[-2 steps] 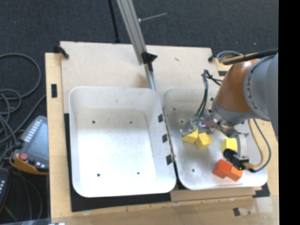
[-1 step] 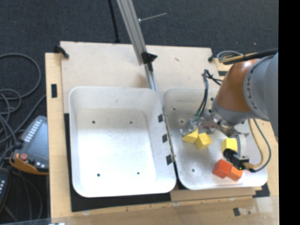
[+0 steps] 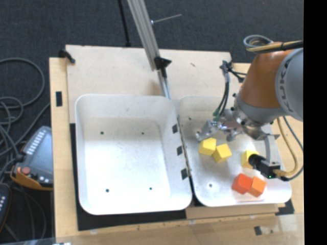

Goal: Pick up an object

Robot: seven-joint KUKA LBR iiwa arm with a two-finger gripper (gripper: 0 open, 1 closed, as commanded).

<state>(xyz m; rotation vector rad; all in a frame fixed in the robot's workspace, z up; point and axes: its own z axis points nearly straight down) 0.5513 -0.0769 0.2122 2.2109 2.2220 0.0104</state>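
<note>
The grey arm (image 3: pixel 271 86) with its orange band reached in from the right and hung over the right bin (image 3: pixel 204 193). Its gripper (image 3: pixel 217 131) sat low over the upper middle of that bin, the metal fingers (image 3: pixel 203 134) pointing toward the bin's left side. Whether those fingers stood wide or narrow could not be told from this slant, for the wrist and cables covered much of them; nothing could be seen between them.

Just below the fingers lay two yellow blocks. The left yellow block (image 3: pixel 207 147) sat right under the finger ends, close to them, though contact could not be made out. The second yellow block (image 3: pixel 223 152) touched it on its right side, turned at a slight angle. A third yellow piece (image 3: pixel 249 157) lay farther right, partly hidden behind a black part of the arm's fittings. Nearer the front edge of the bin, two orange blocks (image 3: pixel 249 185) lay pressed together, well apart from the fingers.

The left bin (image 3: pixel 82 137) stood beside the right one, their walls meeting along the middle. Both rested on a wooden bench (image 3: pixel 112 70). A slanted metal pole (image 3: pixel 143 29) ran down from the top to the place where the bins meet. A handheld controller (image 3: pixel 34 157) and loose cables (image 3: pixel 15 101) lay on the dark floor to the left.
</note>
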